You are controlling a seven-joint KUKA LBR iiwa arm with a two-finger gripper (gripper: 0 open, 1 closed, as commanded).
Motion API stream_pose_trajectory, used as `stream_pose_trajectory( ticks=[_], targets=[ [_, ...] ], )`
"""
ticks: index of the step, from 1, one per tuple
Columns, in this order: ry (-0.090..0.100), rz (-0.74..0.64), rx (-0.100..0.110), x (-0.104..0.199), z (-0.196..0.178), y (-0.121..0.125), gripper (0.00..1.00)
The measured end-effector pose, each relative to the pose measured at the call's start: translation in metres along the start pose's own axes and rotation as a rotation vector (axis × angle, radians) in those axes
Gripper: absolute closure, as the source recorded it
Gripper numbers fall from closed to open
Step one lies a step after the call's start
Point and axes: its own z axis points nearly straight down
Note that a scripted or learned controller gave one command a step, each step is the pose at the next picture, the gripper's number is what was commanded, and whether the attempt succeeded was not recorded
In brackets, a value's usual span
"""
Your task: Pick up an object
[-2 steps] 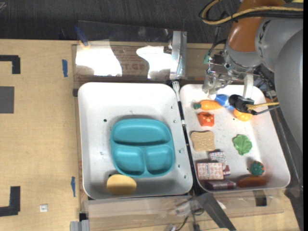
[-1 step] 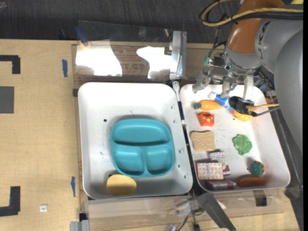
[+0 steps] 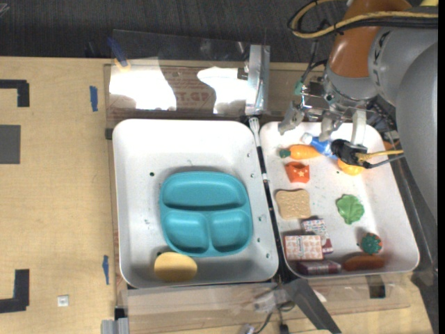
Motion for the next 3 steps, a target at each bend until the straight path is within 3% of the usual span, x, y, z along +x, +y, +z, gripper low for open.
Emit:
stream_pose_trajectory(
  ticks=[1, 2, 3],
  targets=[
    [0.000, -0.146, -0.006, -0.038, 0.084, 0.008, 0.00],
    [0.000, -0.128, -0.002, -0.070, 0.098, -0.093, 0.00],
    [0.001, -0.126, -0.011, -0.070, 0.086, -0.090, 1.00]
  ],
)
